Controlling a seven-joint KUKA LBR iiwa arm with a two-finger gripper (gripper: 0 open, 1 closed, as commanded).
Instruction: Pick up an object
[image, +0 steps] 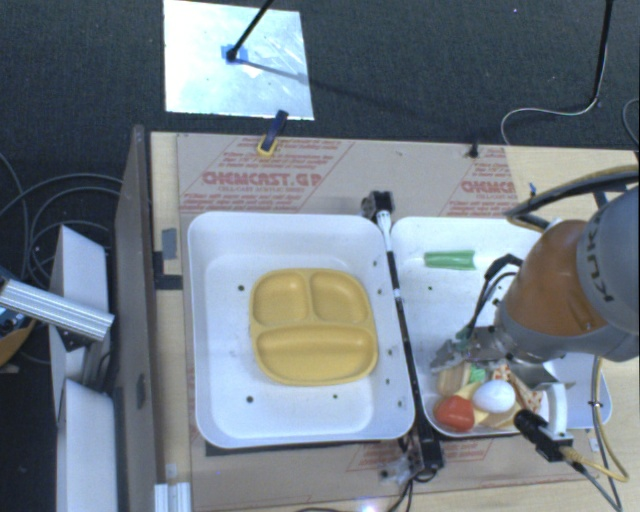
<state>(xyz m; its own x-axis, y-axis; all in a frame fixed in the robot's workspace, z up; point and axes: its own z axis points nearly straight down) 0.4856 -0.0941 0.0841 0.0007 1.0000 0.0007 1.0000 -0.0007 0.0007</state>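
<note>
On the table (300, 165), going big to small: left bin (220, 300) has the yellow divided plate (312, 326) sitting in the middle, right bin (440, 235) has the small stuff. Arm (570, 290) hangs over the right bin's near edge, with the end effector (480, 352) just above a clump there: white egg (494, 396), red tomato (455, 413), some yellowish bits I can't make out. Can't tell if it's apart or together. A green stick (449, 260) lies alone near the far edge. My take: the clump is crowded, so drop straight onto one piece, probably the egg, and close slowly so it doesn't squirt sideways.
</note>
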